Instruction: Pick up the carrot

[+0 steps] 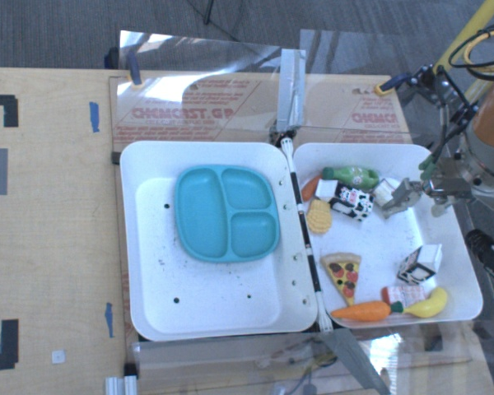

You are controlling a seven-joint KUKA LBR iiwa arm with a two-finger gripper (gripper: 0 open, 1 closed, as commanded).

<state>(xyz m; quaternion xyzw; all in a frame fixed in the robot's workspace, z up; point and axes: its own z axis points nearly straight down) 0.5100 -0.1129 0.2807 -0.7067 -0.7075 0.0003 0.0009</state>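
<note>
The carrot (pixel 362 311) is orange with a green stub at its right end. It lies flat along the front wall of the right bin (pixel 457 245), near that bin's front left corner. My gripper (pixel 398 198) reaches in from the right and hangs over the back part of the same bin, well behind the carrot and slightly to its right. A small white piece (pixel 384 190) sits right beside the gripper's tip. Nothing can be seen held in the gripper.
Around the carrot are a pizza slice (pixel 344 274), a yellow banana (pixel 429 304), a red-and-white packet (pixel 403 294) and a small carton (pixel 420 263). Further back lie a cow toy (pixel 353 202), a green item (pixel 351 174) and a waffle (pixel 319 216). A teal divided plate (pixel 228 213) rests in the left bin (pixel 148 245).
</note>
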